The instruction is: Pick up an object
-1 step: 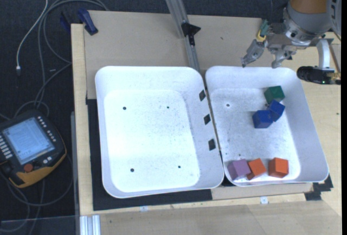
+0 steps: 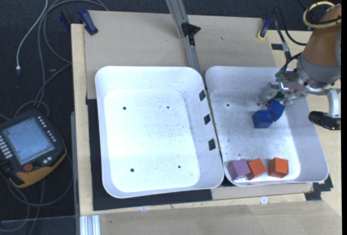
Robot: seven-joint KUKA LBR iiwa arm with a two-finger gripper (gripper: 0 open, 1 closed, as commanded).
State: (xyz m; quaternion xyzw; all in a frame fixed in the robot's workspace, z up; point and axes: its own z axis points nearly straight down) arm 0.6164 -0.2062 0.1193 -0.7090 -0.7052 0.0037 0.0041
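Metal two-finger gripper (image 2: 277, 99) sits on the blue plastic block (image 2: 267, 115), at 1 o'clock in the right white bin (image 2: 309, 144). Can't tell its state. Risk: tilted block slips from an edge-only pinch.

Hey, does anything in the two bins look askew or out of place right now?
Nothing serious. The blue object in the right bin sits tilted under the gripper, apart from the purple block and two orange blocks along its near edge.
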